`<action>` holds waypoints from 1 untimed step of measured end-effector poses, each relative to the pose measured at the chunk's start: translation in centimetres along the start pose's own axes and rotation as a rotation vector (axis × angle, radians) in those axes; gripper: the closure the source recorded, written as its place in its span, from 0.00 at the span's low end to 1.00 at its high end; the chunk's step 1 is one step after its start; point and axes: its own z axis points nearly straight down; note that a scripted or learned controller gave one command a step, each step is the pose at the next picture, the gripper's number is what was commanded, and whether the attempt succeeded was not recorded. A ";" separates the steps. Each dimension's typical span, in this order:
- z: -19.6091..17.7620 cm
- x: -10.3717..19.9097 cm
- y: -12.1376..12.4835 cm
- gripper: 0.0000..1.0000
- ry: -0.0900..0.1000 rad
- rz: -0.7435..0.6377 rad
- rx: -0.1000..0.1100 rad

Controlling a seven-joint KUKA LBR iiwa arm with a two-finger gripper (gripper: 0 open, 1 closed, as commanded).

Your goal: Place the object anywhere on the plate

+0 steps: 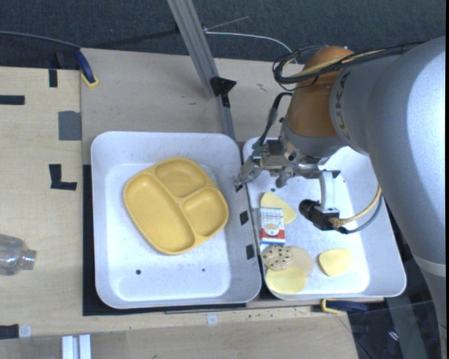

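Hovering over the right bin [374, 271] now, arm [389, 96] reaching in from the right w/ its orange band [314, 103] bright above the wrist. Gripper [273, 172] sits at the bin's far-left corner, just beside the wall shared w/ the left bin [105, 200]; whether it's spread or pressed together, can't tell, too much hardware in the way, and nothing seen pinched. Plate [176, 204], yellow w/ three sections, lies in the left bin, tilted a bit, toward the far side, bare. Objects all in the right bin: small yellow piece [273, 200] just near of the gripper, carton [272, 226] w/ red and white print right below it, cookie [278, 256] w/ dark chips touching a pale round piece [299, 260], flat yellow disc [286, 280] at the near edge, and a yellow wedge [334, 262] a little to the right. Clear bottle [6, 254] lies on its side on the bench, well left of both bins.
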 end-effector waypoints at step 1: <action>-4.5 9.3 -1.5 0.00 0.001 -0.009 -0.006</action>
